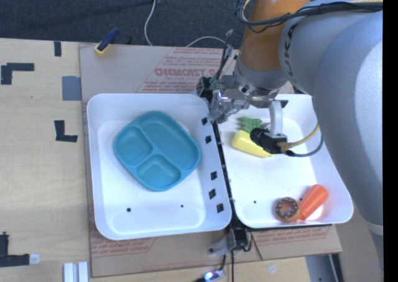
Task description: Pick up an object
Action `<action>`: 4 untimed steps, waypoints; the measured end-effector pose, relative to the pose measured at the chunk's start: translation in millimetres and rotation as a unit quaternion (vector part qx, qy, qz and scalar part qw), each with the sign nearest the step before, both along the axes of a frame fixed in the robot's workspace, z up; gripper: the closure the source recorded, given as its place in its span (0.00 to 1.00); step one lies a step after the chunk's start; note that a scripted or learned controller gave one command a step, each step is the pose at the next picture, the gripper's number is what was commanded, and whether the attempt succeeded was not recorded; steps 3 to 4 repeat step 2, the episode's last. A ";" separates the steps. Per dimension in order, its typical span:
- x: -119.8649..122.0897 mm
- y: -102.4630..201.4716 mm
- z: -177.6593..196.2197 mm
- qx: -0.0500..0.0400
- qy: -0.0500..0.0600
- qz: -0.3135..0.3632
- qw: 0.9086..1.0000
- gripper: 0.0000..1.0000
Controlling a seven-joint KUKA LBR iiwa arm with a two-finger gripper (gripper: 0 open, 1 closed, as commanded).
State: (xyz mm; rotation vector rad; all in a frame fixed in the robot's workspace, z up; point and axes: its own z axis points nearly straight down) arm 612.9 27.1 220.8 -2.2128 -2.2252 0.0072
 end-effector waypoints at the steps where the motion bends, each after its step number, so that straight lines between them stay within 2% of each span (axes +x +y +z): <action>1: 27.2 50.7 7.8 0.001 -0.001 0.000 1.000 1.00; 2: 26.2 47.7 7.6 0.000 0.000 -0.001 1.000 0.00; 4: 26.2 47.7 7.6 0.000 0.000 -0.001 1.000 0.00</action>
